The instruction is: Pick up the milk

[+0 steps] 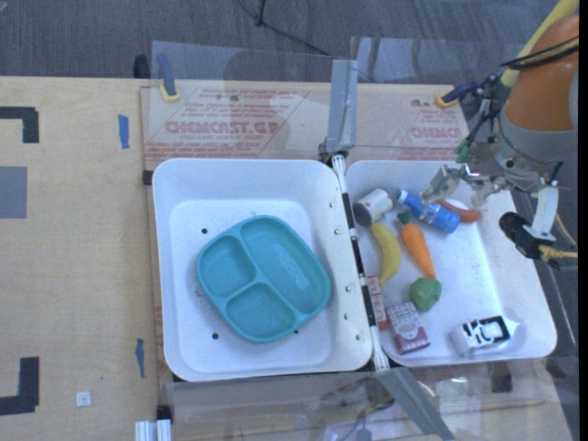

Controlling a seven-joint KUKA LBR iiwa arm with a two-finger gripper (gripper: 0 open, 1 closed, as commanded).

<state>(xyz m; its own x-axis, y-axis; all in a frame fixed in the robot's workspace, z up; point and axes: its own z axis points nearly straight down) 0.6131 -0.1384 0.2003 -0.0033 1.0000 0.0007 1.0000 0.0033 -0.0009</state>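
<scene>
Two shallow white bins are seen side by side on the pale wooden bench point(73, 274), their inner rims touching along a metal divider. In the left bin point(175, 200), a teal plastic plate with three compartments point(264, 277) is laid near the middle, with bare floor left all around it. The right bin point(524, 310) is more crowded: a small white and black milk carton point(481, 333) is lying on its side in the near right corner, just beside the near rim and well apart from the other things. A red and white snack packet point(406, 327) is set at the near edge close to the divider, with a green toy vegetable point(424, 293) just above it. A yellow banana point(387, 251) and an orange carrot point(419, 248) are laid side by side near the bin's middle. A grey and white can point(372, 203) is tipped over by the far left corner, and a blue bottle point(428, 211) is lying next to a red-orange item at the far edge. The two-finger gripper point(467, 180) is held over the far right part of this bin, above the blue bottle's end, and its jaws are spread apart with nothing between them. Open floor is left between the carrot and the right rim, leading down to the carton.
</scene>
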